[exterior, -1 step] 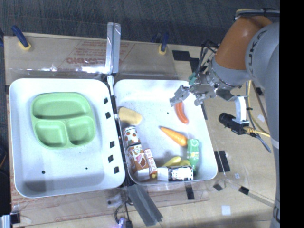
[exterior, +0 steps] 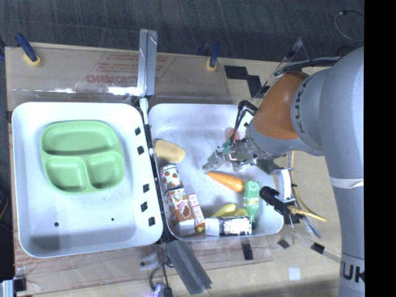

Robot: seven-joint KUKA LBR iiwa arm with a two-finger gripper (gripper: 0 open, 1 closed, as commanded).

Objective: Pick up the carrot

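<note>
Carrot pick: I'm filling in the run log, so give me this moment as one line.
carrot: lying in right bin, not gripped | gripper: just above carrot's left end, finger state unclear | pick: not yet done

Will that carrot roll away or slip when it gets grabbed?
The carrot looks round and tapered, so a nudge would probably roll it in a curve. Its smooth skin may slip. It lies flat on the bin floor and looks stiff, so it likely won't bend.

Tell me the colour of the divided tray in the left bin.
Pale green divided plastic tray, camera view.
</note>
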